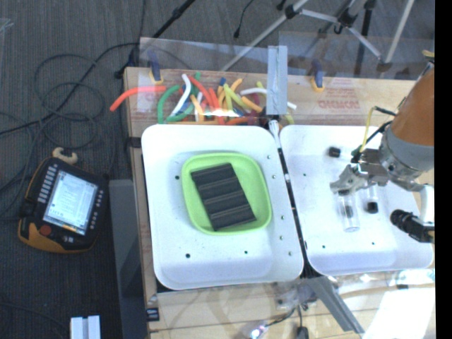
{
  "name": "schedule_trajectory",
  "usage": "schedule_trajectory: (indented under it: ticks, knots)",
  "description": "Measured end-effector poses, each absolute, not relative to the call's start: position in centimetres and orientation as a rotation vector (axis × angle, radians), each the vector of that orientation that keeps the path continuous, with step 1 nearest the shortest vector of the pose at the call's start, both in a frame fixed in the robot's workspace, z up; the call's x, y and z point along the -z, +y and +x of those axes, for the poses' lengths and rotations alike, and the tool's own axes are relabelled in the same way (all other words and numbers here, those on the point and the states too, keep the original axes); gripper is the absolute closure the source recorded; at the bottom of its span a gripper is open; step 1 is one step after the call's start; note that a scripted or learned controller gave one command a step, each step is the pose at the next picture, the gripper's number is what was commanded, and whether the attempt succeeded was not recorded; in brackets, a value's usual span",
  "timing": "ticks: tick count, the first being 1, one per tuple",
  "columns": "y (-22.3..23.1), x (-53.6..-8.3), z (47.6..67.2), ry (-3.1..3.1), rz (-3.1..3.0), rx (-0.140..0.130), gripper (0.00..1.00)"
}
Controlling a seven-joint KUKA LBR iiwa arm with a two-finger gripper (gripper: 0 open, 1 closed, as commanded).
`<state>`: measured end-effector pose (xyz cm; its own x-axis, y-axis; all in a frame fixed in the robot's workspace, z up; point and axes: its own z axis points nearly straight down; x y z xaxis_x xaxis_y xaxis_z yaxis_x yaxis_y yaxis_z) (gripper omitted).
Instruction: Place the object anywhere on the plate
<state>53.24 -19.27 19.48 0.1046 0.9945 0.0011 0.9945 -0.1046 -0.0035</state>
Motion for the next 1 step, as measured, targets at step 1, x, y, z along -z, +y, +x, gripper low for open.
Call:
schedule_trajectory:
  ticks: [1]
  knots:
    - [-14.07,-18.8,53.71,-2.394,-2.028,-0.003,1.0]
